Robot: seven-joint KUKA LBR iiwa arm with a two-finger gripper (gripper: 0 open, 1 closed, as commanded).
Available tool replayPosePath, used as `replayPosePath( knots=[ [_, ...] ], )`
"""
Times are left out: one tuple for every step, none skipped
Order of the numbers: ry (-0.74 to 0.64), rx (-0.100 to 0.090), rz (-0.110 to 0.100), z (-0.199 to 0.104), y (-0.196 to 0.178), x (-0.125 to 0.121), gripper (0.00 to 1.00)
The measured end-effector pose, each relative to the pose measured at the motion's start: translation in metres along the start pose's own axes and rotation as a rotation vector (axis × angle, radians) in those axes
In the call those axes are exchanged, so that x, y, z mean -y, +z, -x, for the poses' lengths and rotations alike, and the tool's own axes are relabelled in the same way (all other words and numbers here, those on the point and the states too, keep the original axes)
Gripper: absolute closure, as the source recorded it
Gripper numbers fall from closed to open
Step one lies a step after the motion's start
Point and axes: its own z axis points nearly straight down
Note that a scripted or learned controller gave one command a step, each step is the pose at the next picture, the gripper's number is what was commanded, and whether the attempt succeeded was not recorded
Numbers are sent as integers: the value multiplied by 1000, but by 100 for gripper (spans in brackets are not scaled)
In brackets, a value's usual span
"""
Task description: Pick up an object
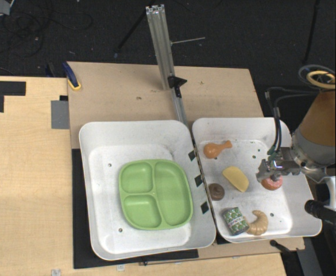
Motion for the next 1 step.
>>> replayPosePath(
  knots=[
    [-3, -4, -5, -52, 7, -11, 100]
  ],
)
